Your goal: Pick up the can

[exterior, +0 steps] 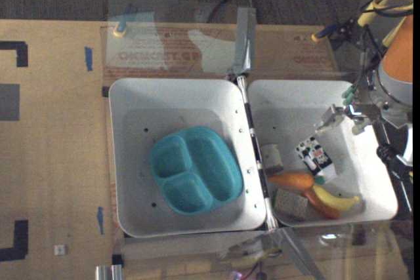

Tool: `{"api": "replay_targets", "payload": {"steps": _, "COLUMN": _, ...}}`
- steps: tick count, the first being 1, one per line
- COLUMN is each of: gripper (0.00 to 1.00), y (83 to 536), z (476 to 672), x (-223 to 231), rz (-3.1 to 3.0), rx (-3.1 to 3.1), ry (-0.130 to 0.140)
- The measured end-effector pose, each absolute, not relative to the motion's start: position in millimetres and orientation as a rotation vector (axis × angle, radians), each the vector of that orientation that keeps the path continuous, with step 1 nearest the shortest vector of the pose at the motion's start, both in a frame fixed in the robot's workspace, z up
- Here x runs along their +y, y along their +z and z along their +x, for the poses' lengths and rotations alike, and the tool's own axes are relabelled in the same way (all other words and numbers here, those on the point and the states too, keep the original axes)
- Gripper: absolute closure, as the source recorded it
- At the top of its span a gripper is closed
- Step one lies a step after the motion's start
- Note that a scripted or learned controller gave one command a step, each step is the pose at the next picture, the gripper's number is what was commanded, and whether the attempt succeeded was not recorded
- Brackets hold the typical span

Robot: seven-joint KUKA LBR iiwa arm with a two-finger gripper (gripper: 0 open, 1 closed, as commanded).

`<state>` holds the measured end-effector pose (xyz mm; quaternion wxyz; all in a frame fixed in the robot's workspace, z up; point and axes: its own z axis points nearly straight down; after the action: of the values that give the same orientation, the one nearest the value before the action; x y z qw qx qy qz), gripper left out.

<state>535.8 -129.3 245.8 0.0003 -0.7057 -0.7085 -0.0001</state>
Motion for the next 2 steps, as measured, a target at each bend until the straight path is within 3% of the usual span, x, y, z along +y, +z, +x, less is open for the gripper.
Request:
{"api": "replay_targets", "payload": {"steps": 1, "gripper": 0.00, "y": 238.8, "z": 539.2, "x": -136.8, "rz": -2.537, "rx": -1.853, "ry": -0.001}}
{"api": "replay_targets", "payload": {"steps": 2, "gripper": 0.00, "y": 150.7, "z": 567.8, "x": -162.4, "rz": -2.636, "rx": -1.706, "ry": 0.002}}
